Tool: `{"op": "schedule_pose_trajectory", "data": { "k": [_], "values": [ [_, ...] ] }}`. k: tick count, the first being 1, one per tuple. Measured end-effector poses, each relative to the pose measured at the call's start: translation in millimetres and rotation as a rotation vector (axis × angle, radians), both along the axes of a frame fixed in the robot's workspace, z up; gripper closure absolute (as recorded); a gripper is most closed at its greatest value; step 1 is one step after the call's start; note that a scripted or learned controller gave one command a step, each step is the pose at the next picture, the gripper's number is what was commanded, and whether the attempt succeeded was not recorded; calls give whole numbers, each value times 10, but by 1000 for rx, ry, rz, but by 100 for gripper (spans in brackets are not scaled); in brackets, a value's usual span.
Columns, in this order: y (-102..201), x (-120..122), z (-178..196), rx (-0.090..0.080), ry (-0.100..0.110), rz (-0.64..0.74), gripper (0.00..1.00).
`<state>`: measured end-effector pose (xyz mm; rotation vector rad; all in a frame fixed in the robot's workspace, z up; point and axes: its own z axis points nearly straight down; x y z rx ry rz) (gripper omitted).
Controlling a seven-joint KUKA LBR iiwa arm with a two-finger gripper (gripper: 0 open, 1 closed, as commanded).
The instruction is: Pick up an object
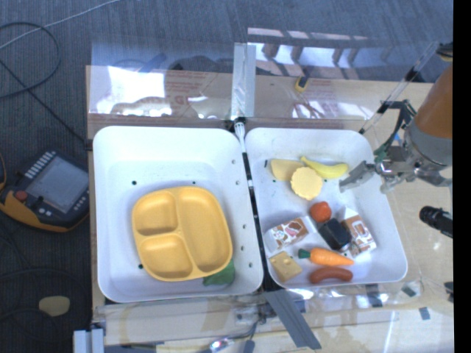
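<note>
The claw hangs over the right bin, near its right wall; I cannot tell its state. It holds nothing yet. The toy banana lies just left of the claw. Next, it must move down onto one toy.

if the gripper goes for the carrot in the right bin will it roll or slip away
Probably some. The carrot is tapered and rounded, so it may roll or pivot when nudged. It looks like smooth plastic, likely light and slippery. The sausage and black block lie close, which may crowd the fingers.
</note>
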<state>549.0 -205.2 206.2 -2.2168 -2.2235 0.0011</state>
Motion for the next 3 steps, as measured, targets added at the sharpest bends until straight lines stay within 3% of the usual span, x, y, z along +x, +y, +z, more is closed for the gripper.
{"op": "schedule_pose_trajectory", "data": {
  "k": [1,2,3],
  "values": [
    [-42,-329,-1096,6,-6,2,0],
    [-71,-333,-1002,2,-6,-1,100],
    [510,120,490,-3,0,15,100]
  ]
}}
